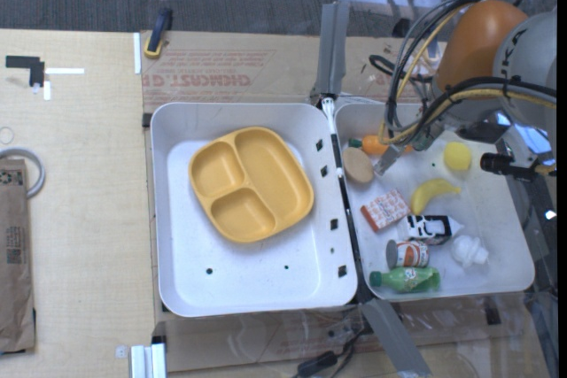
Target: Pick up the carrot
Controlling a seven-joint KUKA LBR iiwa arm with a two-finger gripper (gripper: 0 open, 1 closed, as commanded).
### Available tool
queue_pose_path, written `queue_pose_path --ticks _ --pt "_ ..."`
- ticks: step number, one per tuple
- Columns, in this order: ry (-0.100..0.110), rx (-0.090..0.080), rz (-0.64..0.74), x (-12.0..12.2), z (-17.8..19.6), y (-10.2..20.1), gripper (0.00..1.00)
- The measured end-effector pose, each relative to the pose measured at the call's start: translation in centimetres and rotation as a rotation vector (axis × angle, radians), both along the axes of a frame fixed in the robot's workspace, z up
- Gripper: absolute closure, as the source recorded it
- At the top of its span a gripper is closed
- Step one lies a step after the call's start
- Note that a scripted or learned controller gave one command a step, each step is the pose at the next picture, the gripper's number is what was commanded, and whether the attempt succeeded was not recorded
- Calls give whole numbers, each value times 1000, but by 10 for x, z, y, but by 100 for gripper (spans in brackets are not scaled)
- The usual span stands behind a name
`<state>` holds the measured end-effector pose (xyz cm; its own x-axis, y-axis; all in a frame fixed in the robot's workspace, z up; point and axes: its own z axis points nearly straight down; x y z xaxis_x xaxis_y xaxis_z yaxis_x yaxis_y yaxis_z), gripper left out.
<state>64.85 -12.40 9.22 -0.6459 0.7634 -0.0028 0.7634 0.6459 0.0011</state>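
Carrot (376, 145) sits in the right bin (514, 279), up at about 10 o'clock of that bin's floor, close to the wall shared w/ the left bin (177, 279). Orange body w/ a green bit at its left end, so its long axis looks to run roughly 9-to-3, though most of it is covered by cables and the tool, hard to be sure.

Gripper (391, 158) is right at the carrot, tip angled down toward 8 o'clock; carrot shows just off the tip toward 10–11 o'clock, touching or nearly so. Can't tell how the tool is set or whether it has anything in it, cables and arm body block that spot.

Judgement: the grasp turns on that short offset, tool needs to centre over the orange body and close across the short axis, not along it.

Neighbours: tan round piece (358, 165) just beside at 8 o'clock of the carrot, could get nudged. Lemon (457, 156) and banana (433, 192) lie well apart at 3–4 o'clock. Yellow divided plate (252, 183) is in the left bin, not involved
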Motion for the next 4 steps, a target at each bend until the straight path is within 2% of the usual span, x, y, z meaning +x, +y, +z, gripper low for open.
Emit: queue_pose_path --ticks 1,2,3,4 --pt "-1 -1 216 -6 75 17 0" --pt "2 0 127 -33 8 -57 0" --pt "-1 -1 175 -1 111 -14 0" --pt "2 0 417 -7 62 27 0"
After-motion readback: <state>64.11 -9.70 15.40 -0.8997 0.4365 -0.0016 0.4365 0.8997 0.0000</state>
